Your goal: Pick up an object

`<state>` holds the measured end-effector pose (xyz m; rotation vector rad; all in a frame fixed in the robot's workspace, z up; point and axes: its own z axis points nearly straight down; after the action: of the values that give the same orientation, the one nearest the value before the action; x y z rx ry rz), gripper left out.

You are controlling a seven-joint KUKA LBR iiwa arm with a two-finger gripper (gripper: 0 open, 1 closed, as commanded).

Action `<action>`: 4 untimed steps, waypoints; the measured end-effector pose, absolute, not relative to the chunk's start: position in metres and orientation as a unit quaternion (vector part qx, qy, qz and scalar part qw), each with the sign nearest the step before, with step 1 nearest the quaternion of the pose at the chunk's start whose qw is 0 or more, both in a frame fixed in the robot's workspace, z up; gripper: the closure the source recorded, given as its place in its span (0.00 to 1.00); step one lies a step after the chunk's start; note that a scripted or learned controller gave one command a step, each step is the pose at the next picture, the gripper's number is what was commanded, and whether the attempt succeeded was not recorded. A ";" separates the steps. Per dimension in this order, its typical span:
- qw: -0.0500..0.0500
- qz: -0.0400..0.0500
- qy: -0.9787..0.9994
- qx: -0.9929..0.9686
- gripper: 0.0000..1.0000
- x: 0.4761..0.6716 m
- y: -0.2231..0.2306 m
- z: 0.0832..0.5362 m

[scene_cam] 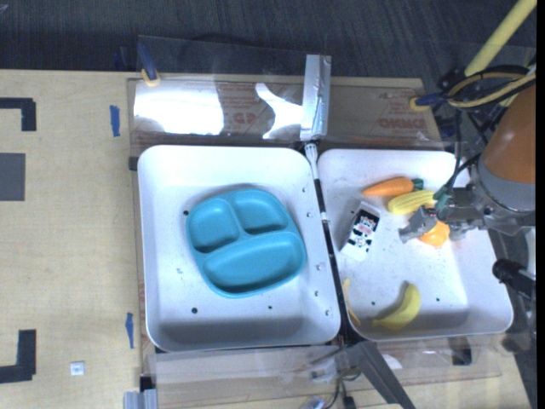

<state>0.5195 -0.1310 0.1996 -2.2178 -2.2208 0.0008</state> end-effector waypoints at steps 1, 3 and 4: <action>0.000 0.001 -0.739 -0.673 0.00 0.564 -0.181 0.152; -0.006 -0.003 -0.740 -0.673 1.00 0.567 -0.180 0.175; -0.005 -0.002 -0.740 -0.673 0.00 0.567 -0.180 0.174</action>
<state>0.5670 -0.1804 0.1742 -2.1209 -2.3318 -0.0070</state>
